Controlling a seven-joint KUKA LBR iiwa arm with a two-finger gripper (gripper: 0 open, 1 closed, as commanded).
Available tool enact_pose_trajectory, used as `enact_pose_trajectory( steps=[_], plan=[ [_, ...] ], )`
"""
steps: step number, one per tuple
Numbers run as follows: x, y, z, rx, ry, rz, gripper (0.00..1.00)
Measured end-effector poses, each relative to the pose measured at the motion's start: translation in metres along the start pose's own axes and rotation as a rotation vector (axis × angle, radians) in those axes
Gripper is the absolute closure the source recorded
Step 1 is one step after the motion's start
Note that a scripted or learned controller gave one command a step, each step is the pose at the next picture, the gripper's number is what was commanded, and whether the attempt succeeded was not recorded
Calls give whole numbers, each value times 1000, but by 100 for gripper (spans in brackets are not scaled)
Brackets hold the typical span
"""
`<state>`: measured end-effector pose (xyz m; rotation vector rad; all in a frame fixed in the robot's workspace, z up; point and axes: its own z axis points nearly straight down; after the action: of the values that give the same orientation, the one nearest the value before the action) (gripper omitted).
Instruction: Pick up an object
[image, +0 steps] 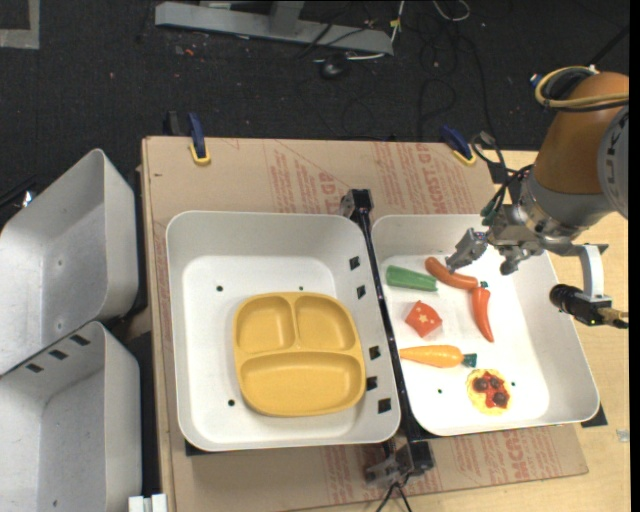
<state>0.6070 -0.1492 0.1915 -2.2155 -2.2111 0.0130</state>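
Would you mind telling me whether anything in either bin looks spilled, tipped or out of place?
Nothing stands out. The yellow tray lies flat in the left bin; the toy foods lie apart on the right bin floor.

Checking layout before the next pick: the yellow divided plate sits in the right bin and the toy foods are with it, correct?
Not quite. The camera view shows the yellow divided plate in the left bin; the toy foods, such as the carrot and red pepper, lie in the right bin.

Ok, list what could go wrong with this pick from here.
1. The sausage, red chili and green piece lie close together beneath the open gripper, so it may close on two or nudge one away.
2. These items are low and flat in the right bin; the fingers may slide off.
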Motion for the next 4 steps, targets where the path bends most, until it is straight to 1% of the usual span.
enact_pose_trajectory(
  steps=[1,2,3,4],
  plan=[
    [0,3,-8,-13,-2,-3,0],
    [-1,-2,36,-11,-2,-1,0],
    [5,-6,82,-10,-1,-1,0],
    [6,-6,100,-12,-2,-2,0]
  ],
)
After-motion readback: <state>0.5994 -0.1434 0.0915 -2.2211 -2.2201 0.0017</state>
